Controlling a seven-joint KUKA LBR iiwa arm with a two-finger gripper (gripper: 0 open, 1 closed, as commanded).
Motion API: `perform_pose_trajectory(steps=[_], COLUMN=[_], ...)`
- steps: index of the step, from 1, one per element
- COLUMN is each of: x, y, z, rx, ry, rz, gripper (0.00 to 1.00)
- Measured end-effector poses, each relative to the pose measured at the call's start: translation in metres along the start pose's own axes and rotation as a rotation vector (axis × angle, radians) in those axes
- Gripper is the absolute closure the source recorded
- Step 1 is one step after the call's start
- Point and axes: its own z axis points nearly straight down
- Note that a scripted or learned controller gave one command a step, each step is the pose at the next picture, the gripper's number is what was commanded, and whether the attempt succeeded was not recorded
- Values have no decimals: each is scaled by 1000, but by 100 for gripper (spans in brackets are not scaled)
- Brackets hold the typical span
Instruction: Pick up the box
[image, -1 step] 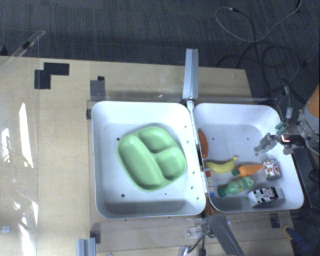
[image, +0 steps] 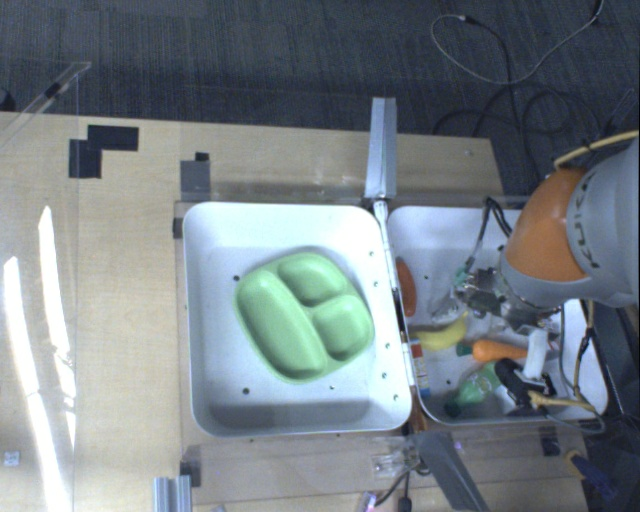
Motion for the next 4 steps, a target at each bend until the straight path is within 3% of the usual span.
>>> perform_pose_trajectory(steps=[1,2,3,4], x=[18,-65,-6,-34], y=[107,81,110,115], z=[15,14,15,15], rx=[-6,-7,-6,-5], ry=[0,-2,1,-1], rz=[-40,-36,-16,-13], gripper=[0,0,0,0])
